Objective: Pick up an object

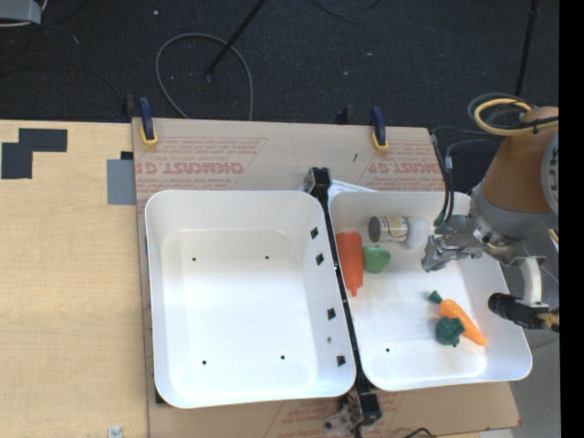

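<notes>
the gripper [439,255] hung over the right bin [511,361], near that bin's far right side; whether it was clenched or released could not be told, and nothing showed in its grasp. inside the right bin, an orange cylinder [350,260] lay along the left wall, with a green lump [377,259] touching it. a small can [392,228] lay near the far wall, just beyond the green lump. a toy carrot [459,321] with a dark green piece [447,332] sat toward the near right corner. the left bin [164,245] adjoined the right bin.
</notes>
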